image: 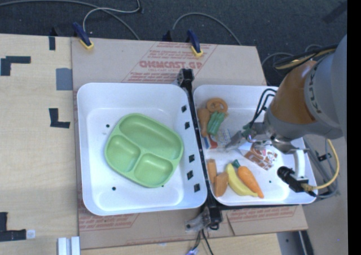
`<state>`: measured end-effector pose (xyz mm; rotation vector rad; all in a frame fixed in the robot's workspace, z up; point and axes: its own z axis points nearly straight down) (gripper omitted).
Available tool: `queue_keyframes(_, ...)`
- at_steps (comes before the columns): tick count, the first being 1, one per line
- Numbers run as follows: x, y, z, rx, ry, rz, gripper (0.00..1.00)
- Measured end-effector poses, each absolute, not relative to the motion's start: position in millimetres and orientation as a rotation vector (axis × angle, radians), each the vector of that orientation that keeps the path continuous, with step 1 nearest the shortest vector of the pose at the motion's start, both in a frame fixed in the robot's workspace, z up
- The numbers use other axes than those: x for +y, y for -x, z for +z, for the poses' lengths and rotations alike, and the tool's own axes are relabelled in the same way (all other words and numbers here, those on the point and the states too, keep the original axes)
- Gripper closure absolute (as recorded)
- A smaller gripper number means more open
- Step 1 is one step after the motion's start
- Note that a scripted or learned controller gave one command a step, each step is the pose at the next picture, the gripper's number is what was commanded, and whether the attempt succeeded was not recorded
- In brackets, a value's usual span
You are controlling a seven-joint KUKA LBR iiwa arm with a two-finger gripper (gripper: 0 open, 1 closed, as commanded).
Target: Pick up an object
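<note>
My gripper (236,139) is low in the middle of the right bin (248,91), at the end of the grey arm with its orange band (293,100). It is just right of a green toy (215,123) and a brown pretzel-like piece (216,105). A red and white packet (261,157) lies directly below the wrist. In front of it are a carrot (249,179), a banana (237,182) and two orange pieces (212,168) (221,183). I see nothing lifted off the bin floor.
The left bin (90,135) holds a green divided plate (144,149). A black divider (192,135) runs between the bins. A black fitting with a yellow cable (293,179) sits at the right bin's front right corner.
</note>
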<state>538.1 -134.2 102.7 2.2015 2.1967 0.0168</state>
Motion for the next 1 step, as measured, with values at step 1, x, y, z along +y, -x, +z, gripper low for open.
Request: queue_keyframes(1, -139.5, -541.4, 116.8, 2.179, -2.191, 0.021, 1.0)
